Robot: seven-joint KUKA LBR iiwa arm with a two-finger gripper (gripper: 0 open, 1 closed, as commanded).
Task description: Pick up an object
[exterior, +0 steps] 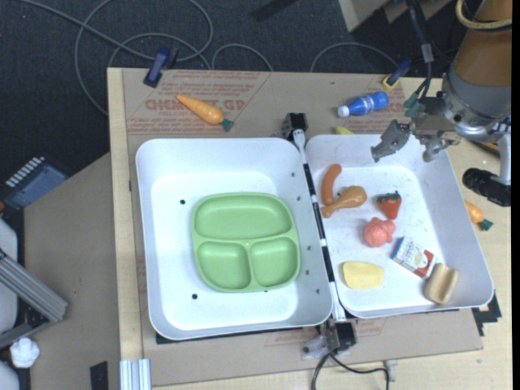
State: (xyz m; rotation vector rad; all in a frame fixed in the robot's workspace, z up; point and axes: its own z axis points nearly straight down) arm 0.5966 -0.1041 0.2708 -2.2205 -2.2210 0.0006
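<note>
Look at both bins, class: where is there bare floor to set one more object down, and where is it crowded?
Left bin: bare white floor rings the green tray, widest along its far edge and left side. Right bin: crowded through the middle with the sausage, drumstick, strawberry, pink lump, packet, yellow piece and bread roll. Its far end below the gripper is bare.

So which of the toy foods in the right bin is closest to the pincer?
The orange sausage, lying at the bin's upper left just below the pincer. The strawberry, pink lump and yellow piece lie farther down.
</note>
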